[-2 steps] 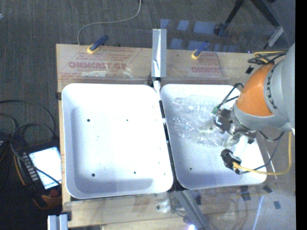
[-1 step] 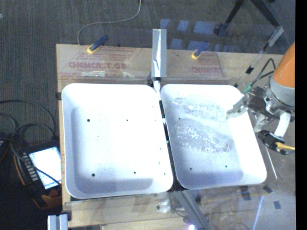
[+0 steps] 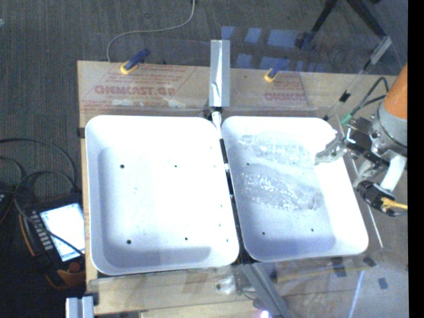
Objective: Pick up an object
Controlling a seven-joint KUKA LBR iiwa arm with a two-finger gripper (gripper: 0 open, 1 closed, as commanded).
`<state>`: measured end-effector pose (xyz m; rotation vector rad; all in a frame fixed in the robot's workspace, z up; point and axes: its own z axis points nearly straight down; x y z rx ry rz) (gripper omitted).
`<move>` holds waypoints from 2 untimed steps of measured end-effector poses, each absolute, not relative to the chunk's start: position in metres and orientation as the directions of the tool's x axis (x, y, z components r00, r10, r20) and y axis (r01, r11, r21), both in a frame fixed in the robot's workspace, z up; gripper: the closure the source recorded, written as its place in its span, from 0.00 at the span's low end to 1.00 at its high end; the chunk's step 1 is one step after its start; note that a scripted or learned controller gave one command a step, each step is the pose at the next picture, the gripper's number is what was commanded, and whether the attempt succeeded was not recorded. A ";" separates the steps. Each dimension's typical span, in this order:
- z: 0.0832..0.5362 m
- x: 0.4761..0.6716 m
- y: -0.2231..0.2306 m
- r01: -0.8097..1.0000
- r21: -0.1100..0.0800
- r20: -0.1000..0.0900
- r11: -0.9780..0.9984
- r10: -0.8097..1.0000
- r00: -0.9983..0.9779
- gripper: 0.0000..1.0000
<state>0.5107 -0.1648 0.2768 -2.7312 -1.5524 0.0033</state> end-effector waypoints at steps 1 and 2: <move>0.205 0.483 -0.153 0.765 -0.004 -0.003 -0.643 0.765 0.643 0.00; 0.203 0.523 -0.212 0.741 -0.002 -0.004 -0.671 0.741 0.671 0.00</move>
